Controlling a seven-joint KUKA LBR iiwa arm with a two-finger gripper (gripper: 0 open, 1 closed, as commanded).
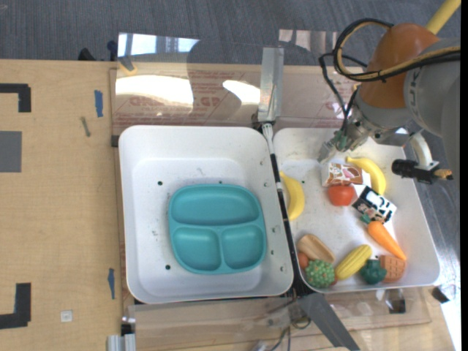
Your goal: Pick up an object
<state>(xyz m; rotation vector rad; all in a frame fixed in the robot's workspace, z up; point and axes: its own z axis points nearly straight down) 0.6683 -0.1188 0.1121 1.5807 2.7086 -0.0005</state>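
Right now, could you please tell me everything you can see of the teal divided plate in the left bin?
The teal divided plate is a rounded rectangle of what looks like matte plastic, with three compartments: one wide one along the far side and two smaller ones nearer the camera. It lies flat and upright on the floor of the left white bin, roughly centred, away from the walls. Nothing lies in it.

A tan surface carries two shallow white bins side by side, left bin and right bin, touching along their inner edges.
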